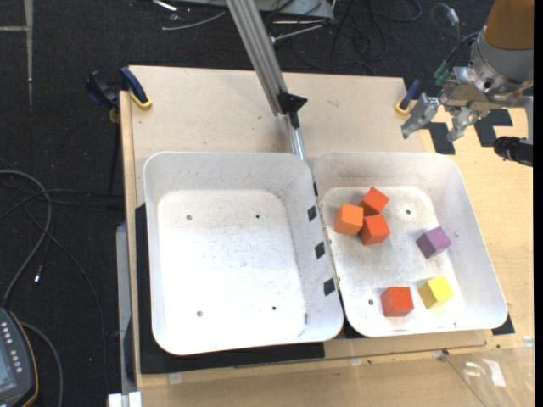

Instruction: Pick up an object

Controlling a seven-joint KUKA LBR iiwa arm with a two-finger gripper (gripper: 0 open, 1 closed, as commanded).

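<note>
The right bin (458,185) holds several small cubes. A cluster of three sits near its middle: an orange cube (349,219), a red-orange cube (375,200) and a red cube (375,229). A purple cube (433,242) lies to the right. Near the front lie a red cube (397,301) and a yellow cube (438,292). My gripper (437,120) hangs high at the upper right, beyond the far rim of the right bin. Its fingers are spread apart with nothing between them.
The left bin (161,185) stands beside the right one. A slanted metal pole (259,45) runs from the top down to the gap between the bins. Yellow-tipped clamps (136,91) grip the far corners of the wooden bench.
</note>
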